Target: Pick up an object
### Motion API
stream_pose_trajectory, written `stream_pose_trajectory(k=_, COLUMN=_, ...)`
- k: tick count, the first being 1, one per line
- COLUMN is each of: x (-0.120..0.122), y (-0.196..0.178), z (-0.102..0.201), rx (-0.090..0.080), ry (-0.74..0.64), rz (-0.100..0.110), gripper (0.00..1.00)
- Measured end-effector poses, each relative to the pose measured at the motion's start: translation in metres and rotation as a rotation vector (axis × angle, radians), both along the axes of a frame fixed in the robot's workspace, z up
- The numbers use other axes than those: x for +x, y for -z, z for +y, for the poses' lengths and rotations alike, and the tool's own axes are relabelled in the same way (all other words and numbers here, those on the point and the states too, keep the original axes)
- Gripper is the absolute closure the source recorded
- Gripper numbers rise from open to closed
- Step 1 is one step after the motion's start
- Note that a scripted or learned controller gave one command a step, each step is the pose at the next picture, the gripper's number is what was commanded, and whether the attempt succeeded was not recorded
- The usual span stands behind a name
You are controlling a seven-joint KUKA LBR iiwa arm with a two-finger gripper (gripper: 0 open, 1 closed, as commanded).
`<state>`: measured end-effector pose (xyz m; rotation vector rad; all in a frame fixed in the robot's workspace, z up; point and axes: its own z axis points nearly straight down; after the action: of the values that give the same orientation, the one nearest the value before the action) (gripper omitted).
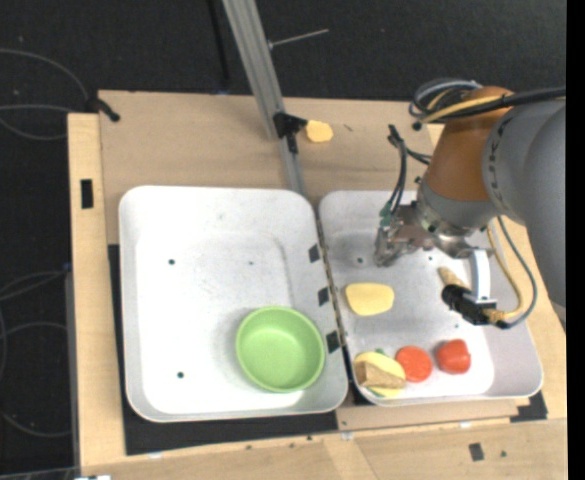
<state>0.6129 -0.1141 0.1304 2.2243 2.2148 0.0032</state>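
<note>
Two-finger pincer point(385, 255) hung low over right white bin point(347, 218) — grip width unclear; flat pale-yellow piece point(369, 299) lay just below, probable target

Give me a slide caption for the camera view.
End effector above the right bin, near a yellow piece; green bowl in left bin.

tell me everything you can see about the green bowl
The green bowl is a round, light green bowl with a smooth matte look, like plastic. It sits upright with its opening facing up, and nothing shows inside it. It rests on the floor of the left white bin, in the near right corner, close to the wall shared with the right bin. Nothing else touches it, and the gripper hangs over the other bin, well away from it.
</note>
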Motion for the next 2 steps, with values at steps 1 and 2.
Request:
stream_pose_trajectory(k=1, x=0.005, y=-0.064, z=0.003, rx=0.000, ry=-0.007, rz=-0.004, gripper=1.00)
stream_pose_trajectory(k=2, x=0.001, y=-0.126, z=-0.003, rx=-0.001, ry=-0.008, rz=-0.005, gripper=1.00)
